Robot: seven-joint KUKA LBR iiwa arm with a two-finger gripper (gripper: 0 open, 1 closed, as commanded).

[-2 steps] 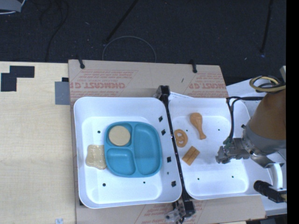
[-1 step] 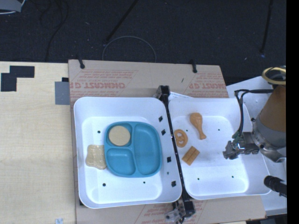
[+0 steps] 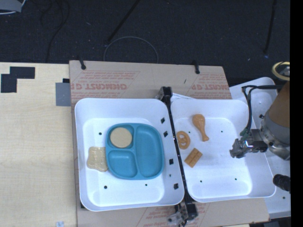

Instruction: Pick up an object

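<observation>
Tool (image 3: pixel 239 150) hovers low at the right bin's (image 3: pixel 236 193) right edge; whether it is clenched or released I cannot tell. Inside that bin, left of the tool, lie a drumstick (image 3: pixel 200 126) angled lengthwise, a pretzel (image 3: pixel 182 139) and a cracker (image 3: pixel 193 157).

Robotics lab — white bins (image 3: pixel 90 126) on cardboard-lined bench (image 3: pixel 142 79), loose cables (image 3: pixel 128 44), dark floor

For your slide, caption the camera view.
Gripper at right bin's edge; drumstick, pretzel, cracker unpicked.
</observation>
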